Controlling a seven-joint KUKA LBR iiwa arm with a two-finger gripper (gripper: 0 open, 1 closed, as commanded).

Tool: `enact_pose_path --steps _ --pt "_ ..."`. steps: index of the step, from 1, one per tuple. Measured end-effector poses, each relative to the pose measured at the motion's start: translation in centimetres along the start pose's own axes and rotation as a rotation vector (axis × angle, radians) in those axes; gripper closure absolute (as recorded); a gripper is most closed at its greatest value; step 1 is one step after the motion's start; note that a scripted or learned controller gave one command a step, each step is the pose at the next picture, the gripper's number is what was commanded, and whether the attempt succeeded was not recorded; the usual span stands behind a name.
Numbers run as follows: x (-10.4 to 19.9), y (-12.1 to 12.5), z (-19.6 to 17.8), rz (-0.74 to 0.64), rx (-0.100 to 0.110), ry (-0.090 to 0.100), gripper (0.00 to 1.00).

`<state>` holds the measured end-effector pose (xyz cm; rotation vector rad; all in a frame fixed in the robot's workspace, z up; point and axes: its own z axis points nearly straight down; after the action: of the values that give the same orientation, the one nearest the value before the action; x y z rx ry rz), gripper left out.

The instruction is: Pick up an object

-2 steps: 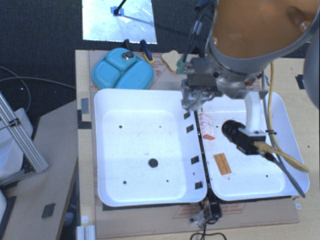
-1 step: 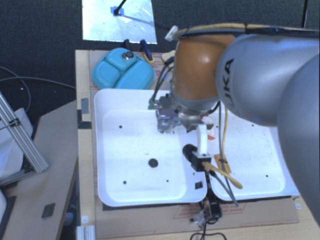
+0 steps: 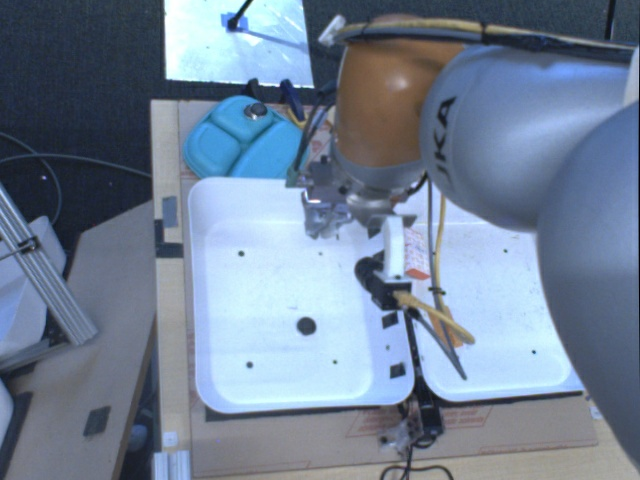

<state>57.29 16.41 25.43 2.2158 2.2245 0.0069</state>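
Two white bins (image 3: 215,268), one blue container (image 3: 240,140), one small dark round object (image 3: 306,326), one arm (image 3: 500,118)

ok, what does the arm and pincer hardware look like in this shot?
Grey rounded arm with black KUKA lettering and an orange band above the wrist. A yellowish cable runs over the top. Below the band sits a silver metal pincer with dark wiring beside it.

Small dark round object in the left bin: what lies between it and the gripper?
In the camera view, bare white bin floor separates the small dark round object from the gripper above it.
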Motion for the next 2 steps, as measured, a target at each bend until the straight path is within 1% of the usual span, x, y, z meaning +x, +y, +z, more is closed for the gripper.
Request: enact_pose_path --steps 1,2 --pt "1.8 -5.4 -9.6 -0.003 -0.002 0.003 1.00" --pt "-5.6 -8.5 -10.4 0.009 0.002 -0.002 1.00"
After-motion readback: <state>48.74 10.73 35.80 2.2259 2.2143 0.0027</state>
